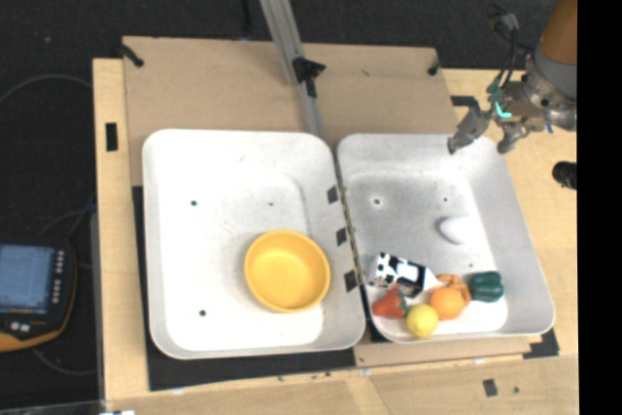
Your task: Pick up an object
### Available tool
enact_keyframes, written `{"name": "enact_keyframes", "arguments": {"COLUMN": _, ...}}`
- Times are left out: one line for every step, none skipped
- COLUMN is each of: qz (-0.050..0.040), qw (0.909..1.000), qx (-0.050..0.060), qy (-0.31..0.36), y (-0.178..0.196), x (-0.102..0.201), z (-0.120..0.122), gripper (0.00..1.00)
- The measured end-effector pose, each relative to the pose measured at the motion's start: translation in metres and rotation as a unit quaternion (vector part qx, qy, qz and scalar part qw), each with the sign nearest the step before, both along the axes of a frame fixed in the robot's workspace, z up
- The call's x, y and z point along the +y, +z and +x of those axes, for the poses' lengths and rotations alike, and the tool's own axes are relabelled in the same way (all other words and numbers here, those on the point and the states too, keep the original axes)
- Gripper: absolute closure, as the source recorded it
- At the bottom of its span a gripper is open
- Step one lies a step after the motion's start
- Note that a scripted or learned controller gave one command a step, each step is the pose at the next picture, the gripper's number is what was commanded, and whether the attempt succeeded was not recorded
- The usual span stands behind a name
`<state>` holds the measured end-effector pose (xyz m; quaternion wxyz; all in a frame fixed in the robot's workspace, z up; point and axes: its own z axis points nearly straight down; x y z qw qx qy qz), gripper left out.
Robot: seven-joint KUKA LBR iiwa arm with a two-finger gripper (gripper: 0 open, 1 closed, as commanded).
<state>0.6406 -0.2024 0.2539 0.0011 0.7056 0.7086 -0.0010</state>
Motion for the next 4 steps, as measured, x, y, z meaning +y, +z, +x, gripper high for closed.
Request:
{"name": "enact_keyframes", "arguments": {"qz": 0.0002, "qw": 1.0000, "qx": 0.002, "qy": 0.001, "y": -0.044, "x": 0.004, "z": 0.002, "gripper": 0.00}}
{"name": "enact_keyframes", "arguments": {"qz": 0.0001, "qw": 1.0000, "qx": 0.001, "qy": -0.001, "y": -0.086, "x": 0.003, "z": 0.003, "gripper": 0.00}}
{"name": "enact_keyframes", "arguments": {"qz": 0.0001, "qw": 1.0000, "qx": 0.002, "qy": -0.002, "y": -0.130, "x": -0.005, "z": 0.004, "gripper": 0.00}}
{"name": "enact_keyframes", "arguments": {"qz": -0.0015, "qw": 1.0000, "qx": -0.002, "qy": -0.001, "y": -0.115, "x": -0.006, "z": 0.005, "gripper": 1.00}}
